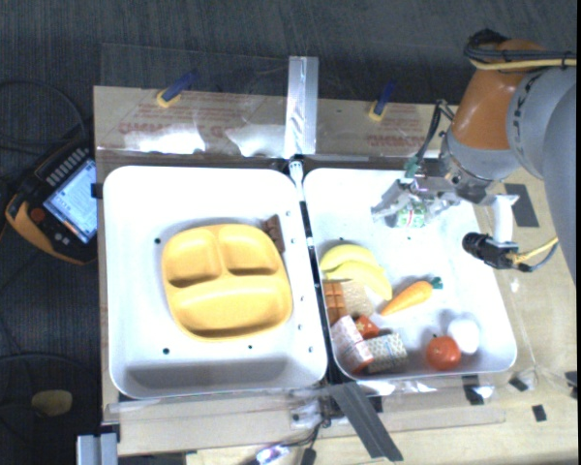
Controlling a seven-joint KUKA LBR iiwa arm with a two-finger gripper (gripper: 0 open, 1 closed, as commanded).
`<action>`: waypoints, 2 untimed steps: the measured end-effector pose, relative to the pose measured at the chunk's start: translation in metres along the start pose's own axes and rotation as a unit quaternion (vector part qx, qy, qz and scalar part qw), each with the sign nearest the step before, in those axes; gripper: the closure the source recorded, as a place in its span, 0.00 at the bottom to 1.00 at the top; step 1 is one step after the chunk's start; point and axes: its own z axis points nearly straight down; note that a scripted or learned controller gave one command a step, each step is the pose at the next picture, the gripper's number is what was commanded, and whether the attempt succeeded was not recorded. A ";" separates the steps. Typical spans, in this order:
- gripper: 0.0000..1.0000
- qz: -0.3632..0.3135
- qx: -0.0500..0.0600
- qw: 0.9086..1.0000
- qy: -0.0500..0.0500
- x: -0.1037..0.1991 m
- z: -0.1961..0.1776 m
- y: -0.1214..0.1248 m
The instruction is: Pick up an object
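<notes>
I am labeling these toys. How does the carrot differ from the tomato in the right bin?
The carrot is long, tapered and orange; the tomato is round and red. The carrot lies slanted mid-bin; the tomato sits nearer the bin's front edge. Both lie apart from the gripper.

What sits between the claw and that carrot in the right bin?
Only bare white bin floor, seen from the overhead camera view. The claw hangs near the bin's far side; the carrot lies nearer the middle.

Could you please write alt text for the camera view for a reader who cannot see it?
The gripper hovers over the far end of the right bin, above a banana, carrot, tomato and egg. The left bin holds a yellow divided tray.
</notes>
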 end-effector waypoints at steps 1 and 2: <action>0.00 -0.024 -0.001 1.000 -0.002 -0.014 0.053 0.028; 0.00 -0.086 -0.001 0.996 0.000 0.041 0.013 -0.018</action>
